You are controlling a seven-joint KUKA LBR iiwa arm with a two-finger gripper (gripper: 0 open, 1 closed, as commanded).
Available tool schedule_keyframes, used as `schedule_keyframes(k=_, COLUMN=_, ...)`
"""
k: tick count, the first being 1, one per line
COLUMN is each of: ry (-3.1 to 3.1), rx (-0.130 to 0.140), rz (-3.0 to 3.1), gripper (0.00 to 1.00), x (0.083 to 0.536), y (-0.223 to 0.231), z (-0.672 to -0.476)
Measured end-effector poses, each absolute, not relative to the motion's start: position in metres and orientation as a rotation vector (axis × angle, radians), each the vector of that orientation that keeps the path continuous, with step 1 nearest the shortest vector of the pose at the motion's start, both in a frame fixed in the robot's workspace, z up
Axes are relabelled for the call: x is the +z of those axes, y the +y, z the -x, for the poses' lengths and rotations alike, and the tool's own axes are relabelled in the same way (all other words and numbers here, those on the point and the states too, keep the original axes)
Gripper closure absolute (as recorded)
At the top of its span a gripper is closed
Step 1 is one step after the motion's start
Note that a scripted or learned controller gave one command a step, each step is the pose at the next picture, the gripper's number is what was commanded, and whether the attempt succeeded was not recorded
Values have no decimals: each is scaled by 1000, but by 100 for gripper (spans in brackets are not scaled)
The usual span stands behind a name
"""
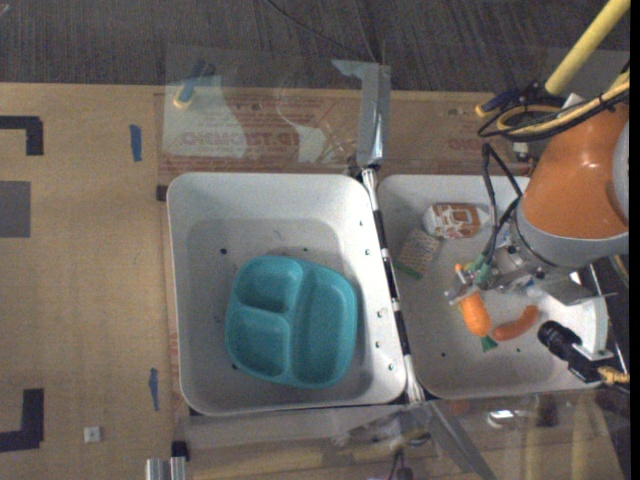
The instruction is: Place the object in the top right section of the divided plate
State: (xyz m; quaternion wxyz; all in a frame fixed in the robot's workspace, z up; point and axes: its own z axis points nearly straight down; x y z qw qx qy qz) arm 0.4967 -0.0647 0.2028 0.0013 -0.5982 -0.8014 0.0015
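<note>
Nothing on the plate (292, 320) yet. Gripper (478, 286) low in right bin (440, 363), above carrot (474, 315); jaw state unclear. Pick, carry and placement remain.

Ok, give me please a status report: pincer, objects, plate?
Pincer over right bin, just above carrot. Sausage beside carrot. Divided plate in left bin, sections bare. Bin walls lie between.
</note>
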Motion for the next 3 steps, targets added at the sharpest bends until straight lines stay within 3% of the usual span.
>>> schedule_keyframes(k=1, ry=-2437, rx=7, rz=1978, gripper=100, x=184, y=18, z=-518)
schedule_keyframes(k=2, ry=-2408, rx=11, rz=2014, gripper=100, x=276, y=155, z=-506)
schedule_keyframes(k=3, ry=-2475, rx=10, rz=1934, gripper=100, x=316, y=204, z=-576)
